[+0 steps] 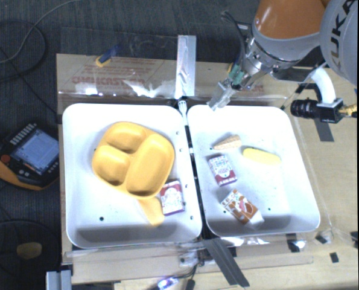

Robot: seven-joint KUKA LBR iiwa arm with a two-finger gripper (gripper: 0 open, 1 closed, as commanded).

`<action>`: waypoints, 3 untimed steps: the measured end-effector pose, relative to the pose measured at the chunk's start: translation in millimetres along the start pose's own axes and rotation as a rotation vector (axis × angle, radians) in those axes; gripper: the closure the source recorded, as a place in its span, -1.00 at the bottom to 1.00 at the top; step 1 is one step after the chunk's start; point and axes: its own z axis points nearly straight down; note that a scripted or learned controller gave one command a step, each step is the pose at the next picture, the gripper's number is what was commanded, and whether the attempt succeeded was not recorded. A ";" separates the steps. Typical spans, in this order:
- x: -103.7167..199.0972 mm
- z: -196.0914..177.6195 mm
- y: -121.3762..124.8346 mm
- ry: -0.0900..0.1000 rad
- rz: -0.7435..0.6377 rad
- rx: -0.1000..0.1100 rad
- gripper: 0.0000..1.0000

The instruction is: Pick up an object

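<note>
A dark grey carpet (pixel 22 35) covers the floor around the bench (pixel 339 180), with thin cables (pixel 52 8) looping across it at upper left. A pendant (pixel 28 156) with a lit bluish screen lies on the carpet left of the bench. The bench top is pale wood; a metal strip (pixel 186 62) stands at its back edge, amid clear plastic sheeting (pixel 125 71)

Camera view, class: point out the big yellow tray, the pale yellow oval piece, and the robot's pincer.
Big yellow tray (pixel 133 159): camera view, on its domed middle.
Pale yellow oval piece (pixel 261 156): camera view, on its centre.
Pincer (pixel 218 103): camera view, at its fingertips.
</note>
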 end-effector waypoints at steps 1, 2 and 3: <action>-54.6 156.5 -17.1 0.002 0.083 0.003 1.00; -55.6 191.2 -19.1 0.005 0.268 0.003 1.00; -55.6 191.1 -19.1 0.005 0.268 0.003 -1.00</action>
